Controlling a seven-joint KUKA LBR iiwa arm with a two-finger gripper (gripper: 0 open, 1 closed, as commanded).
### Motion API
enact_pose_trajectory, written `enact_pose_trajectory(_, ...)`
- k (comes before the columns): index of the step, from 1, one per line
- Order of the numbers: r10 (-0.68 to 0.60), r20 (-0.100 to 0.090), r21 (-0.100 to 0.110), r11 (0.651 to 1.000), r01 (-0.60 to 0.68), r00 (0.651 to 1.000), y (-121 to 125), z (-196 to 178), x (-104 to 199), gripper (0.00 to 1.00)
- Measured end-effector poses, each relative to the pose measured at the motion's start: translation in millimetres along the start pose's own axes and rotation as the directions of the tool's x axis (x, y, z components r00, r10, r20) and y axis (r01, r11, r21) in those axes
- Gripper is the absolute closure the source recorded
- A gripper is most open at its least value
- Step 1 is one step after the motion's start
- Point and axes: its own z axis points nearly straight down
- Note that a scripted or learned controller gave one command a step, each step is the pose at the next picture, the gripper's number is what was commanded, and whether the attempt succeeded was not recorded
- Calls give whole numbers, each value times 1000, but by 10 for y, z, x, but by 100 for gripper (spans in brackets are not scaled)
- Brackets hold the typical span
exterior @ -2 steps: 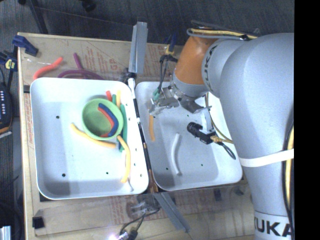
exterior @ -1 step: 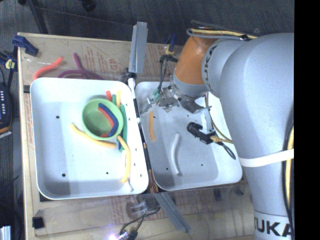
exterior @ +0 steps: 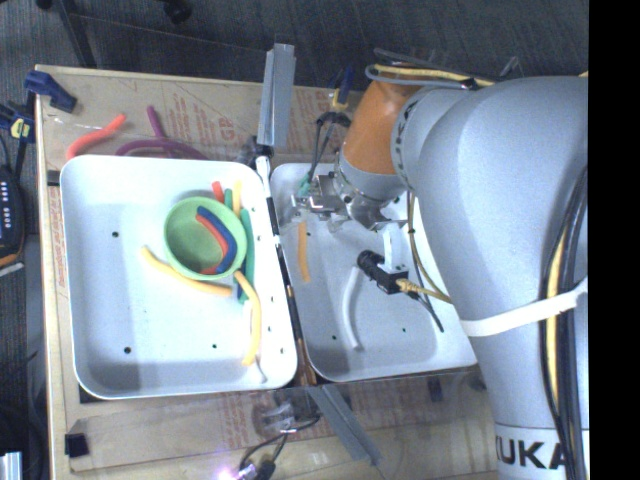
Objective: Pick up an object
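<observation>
The gripper hovered low in the right bin just above an orange stick, jaw state impossible to tell, nothing visibly held, the pick apparently yet to be made.

Both bins are white, the left bin and the right bin. The left one holds a green bowl with blue and red strips inside, yellow strips toward five o'clock. An orange strip lies in the right bin. The worktop is tan with red print.
</observation>
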Motion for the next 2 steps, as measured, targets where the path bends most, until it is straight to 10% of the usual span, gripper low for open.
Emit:
enact_pose_trajectory(1,-6,-4,-2,1000,6,1000,6,-91,34,100)
enact_pose_trajectory(2,-5,0,-3,1000,5,1000,5,-98,4,0)
